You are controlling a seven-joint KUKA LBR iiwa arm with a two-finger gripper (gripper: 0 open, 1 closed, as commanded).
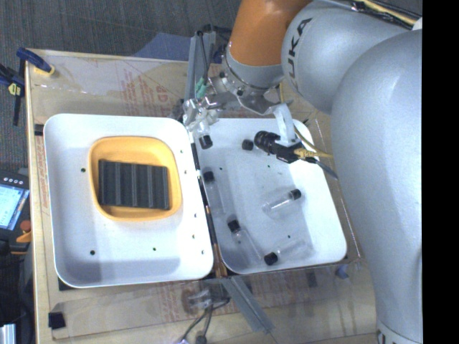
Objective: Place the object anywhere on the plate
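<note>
I see the gripper (201,113) at twelve o'clock over the bin seam; whether its jaws are parted, I cannot tell. The clear tubes (281,201) lie in the right bin (326,221), the yellow plate (136,149) at nine o'clock awaiting delivery.

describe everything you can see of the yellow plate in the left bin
The yellow plate is a rounded rectangle with a raised, glossy rim, plastic by its look. It lies flat in the left bin, toward the far side of the middle. A dark ribbed slab with parallel grooves rests in its well, covering most of it.
</note>
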